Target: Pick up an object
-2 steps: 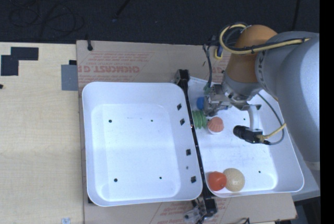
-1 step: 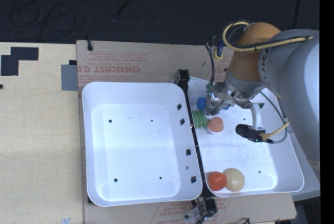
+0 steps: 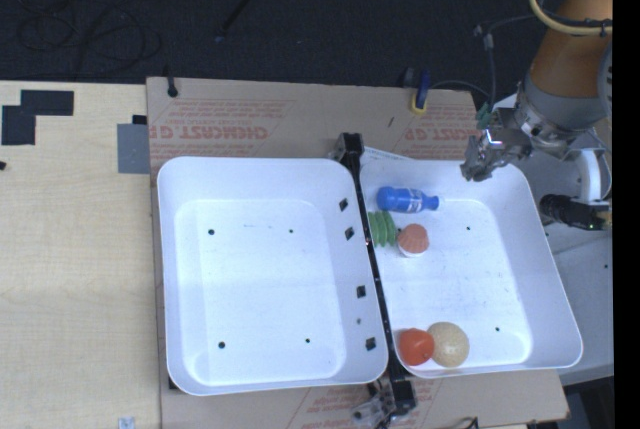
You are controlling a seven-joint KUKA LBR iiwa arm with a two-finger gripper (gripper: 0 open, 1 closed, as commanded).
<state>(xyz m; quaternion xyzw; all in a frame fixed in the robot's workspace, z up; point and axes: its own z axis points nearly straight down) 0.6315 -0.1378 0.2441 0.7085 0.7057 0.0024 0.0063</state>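
Observation:
The right bin [image 3: 520, 287] holds a blue bottle [image 3: 405, 201] lying on its side near the far left corner. Just below the bottle lie a green ridged piece [image 3: 382, 228] and a small orange-pink round thing [image 3: 413, 239] side by side. At the near edge sit a red ball-like thing [image 3: 416, 346] and a pale yellow ball [image 3: 449, 343], touching. My gripper [image 3: 480, 162] hangs above the far right corner of the right bin, away from all of these, with nothing seen in it.
The left bin [image 3: 260, 277] lies beside the right one, divided by a black clip rail [image 3: 362, 247]. Both stand on a cardboard sheet [image 3: 260, 117]. A blue and yellow clamp [image 3: 421, 89] sits at the cardboard's far edge.

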